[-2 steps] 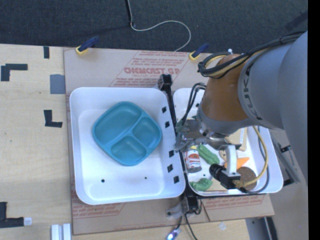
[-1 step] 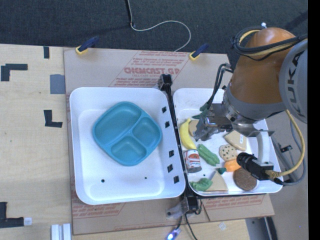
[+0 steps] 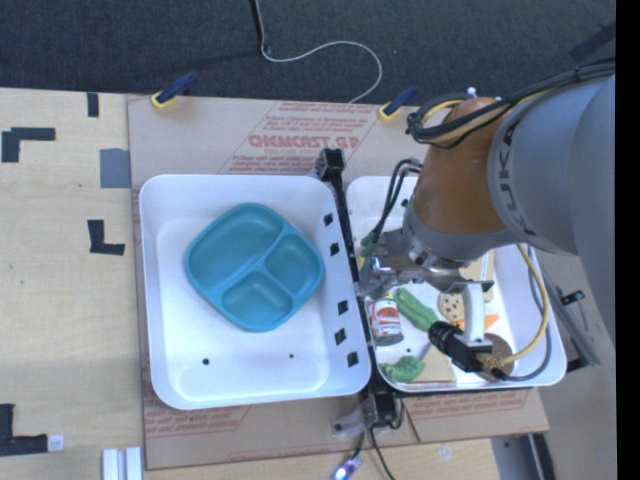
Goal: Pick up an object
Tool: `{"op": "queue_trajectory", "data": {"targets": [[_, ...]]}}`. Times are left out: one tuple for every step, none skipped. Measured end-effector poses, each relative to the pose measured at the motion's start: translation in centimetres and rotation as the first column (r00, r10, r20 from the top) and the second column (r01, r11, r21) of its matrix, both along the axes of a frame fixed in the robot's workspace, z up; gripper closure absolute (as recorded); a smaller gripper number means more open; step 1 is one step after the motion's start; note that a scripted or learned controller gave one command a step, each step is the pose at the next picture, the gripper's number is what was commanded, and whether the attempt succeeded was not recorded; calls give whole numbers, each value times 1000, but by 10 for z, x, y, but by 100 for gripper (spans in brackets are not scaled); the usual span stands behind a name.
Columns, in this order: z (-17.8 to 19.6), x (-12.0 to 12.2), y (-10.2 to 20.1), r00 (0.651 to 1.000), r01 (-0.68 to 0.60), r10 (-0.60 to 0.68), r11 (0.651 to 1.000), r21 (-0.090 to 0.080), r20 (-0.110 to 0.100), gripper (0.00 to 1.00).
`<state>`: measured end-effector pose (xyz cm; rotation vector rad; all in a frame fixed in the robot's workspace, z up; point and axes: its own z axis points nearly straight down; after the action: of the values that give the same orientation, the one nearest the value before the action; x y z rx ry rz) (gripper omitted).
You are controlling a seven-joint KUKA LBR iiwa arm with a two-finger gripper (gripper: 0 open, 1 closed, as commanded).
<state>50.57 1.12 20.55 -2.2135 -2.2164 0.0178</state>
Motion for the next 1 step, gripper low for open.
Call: {"op": "queue_trajectory", "data": {"targets": [[83,-21,-55,1000,5,-5,1000,-1,14,100]]}}
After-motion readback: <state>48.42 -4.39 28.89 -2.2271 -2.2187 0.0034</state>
